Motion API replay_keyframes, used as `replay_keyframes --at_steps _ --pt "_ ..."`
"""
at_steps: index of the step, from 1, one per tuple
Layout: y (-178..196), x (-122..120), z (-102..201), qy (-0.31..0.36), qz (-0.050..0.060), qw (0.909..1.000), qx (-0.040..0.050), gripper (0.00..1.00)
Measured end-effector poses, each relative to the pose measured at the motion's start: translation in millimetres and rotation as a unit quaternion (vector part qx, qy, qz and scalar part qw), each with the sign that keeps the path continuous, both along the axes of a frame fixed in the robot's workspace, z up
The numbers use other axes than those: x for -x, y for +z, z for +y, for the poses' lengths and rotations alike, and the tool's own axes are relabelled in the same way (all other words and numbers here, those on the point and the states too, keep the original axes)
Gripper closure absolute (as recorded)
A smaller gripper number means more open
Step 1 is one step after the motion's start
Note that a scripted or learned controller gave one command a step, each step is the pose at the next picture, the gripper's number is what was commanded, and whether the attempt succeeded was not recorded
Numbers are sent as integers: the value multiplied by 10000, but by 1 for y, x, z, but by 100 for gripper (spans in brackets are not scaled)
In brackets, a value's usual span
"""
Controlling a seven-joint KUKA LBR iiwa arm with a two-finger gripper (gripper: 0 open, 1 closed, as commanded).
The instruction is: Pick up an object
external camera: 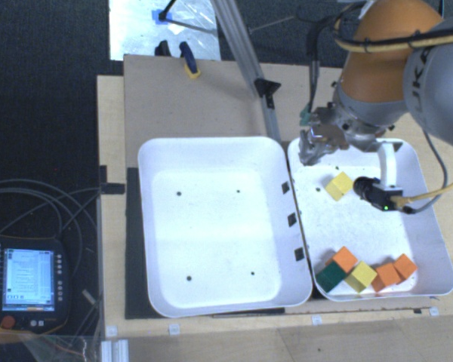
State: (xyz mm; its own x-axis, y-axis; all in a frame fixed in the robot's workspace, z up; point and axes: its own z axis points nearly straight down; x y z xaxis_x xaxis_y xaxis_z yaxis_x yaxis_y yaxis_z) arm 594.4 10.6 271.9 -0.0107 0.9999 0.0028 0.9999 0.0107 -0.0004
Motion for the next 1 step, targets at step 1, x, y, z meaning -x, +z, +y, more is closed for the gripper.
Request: replay_keyframes --at_steps 1 --pt "-19 22 47 -5 7 10000 5 100"
